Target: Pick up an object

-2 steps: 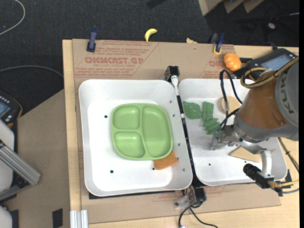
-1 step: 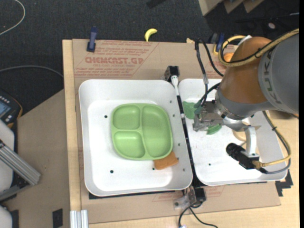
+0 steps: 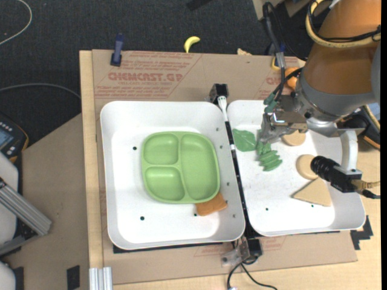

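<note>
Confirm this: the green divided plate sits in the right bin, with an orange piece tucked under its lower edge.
Wrong bin. The camera view shows the green divided plate in the left bin, not the right one. The orange piece at its lower edge is as you said.

Left of the metal pincer (image 3: pixel 269 135), a smooth, matt green plastic plate (image 3: pixel 180 168) lies in a glossy white plastic bin (image 3: pixel 115 162) — brown cardboard (image 3: pixel 145 77) beneath looks dull, papery.
</note>
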You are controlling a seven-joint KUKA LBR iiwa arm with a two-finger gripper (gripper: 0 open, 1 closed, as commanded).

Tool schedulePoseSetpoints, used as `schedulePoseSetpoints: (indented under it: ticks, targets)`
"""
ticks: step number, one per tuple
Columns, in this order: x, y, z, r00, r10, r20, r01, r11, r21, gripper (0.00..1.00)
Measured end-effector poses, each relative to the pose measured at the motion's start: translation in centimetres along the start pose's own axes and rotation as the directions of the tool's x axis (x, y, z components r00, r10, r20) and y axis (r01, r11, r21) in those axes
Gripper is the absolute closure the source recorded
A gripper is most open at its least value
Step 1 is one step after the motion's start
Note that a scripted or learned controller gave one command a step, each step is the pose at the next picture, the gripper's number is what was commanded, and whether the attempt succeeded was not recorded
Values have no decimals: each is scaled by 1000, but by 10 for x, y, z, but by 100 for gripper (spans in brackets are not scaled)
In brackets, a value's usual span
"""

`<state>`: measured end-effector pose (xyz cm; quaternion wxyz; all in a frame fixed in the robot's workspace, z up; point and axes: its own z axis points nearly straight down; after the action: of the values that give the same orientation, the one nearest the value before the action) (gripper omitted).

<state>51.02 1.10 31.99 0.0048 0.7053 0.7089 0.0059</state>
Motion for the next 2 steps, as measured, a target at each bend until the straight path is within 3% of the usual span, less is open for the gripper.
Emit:
schedulePoseSetpoints:
  ticks: [1,2]
  targets:
    - [67,-28,-69,1000,-5,-3,5,1000,6,100]
    - [99,-28,-136,1000,-1,-2,1,1000,5,100]
